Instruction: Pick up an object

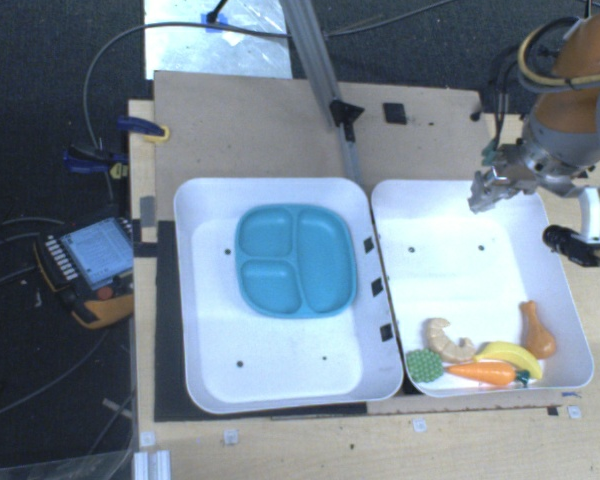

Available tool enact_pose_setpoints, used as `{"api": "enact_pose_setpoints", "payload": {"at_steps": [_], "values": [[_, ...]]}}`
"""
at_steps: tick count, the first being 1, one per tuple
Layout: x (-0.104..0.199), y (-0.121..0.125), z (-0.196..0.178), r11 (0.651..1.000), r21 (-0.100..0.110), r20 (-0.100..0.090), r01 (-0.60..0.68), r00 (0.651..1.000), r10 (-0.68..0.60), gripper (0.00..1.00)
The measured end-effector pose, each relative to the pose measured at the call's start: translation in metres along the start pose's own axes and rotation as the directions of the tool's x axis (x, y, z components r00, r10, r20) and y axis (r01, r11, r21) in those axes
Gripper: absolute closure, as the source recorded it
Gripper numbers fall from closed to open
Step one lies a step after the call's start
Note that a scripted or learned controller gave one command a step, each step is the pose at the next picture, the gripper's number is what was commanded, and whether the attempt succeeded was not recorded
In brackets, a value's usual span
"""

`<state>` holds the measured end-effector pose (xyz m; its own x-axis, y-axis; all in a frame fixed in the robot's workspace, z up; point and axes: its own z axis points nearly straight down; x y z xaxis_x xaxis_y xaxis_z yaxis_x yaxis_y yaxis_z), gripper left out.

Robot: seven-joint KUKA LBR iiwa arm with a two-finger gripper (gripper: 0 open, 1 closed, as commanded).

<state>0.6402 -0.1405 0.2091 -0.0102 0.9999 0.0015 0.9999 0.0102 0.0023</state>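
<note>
Along the near edge of the right bin (420,218) we see toy food bunched together: green broccoli (425,365), tan shrimp-like piece (446,338), orange carrot (481,373), yellow banana (510,354), brown drumstick (537,332). Left bin (210,358) holds a blue divided plate (296,260). We read no writing or labels anywhere. Tool (483,194) hovers over the right bin's far edge, well apart from the food; we cannot tell its state.

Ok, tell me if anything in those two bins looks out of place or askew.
Nothing looks spilled or damaged. The toy food is bunched in the right bin's near corner: broccoli, shrimp-like piece, banana, carrot, drumstick. The blue divided plate lies flat in the left bin.
</note>
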Motion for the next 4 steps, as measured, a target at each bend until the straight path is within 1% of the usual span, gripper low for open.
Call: {"api": "enact_pose_setpoints", "payload": {"at_steps": [1, 2, 3, 4], "values": [[0.054, 0.008, 0.006, 1.000, 0.000, 0.000, 0.000, 1.000, 0.000, 1.00], [0.104, 0.003, 0.007, 1.000, 0.001, -0.001, 0.000, 1.000, 0.000, 1.00], [0.168, 0.003, -0.001, 1.000, 0.000, -0.001, 0.002, 1.000, -0.002, 1.00], [0.213, 0.010, -0.001, 1.000, -0.001, -0.001, 0.000, 1.000, 0.000, 1.00]]}}
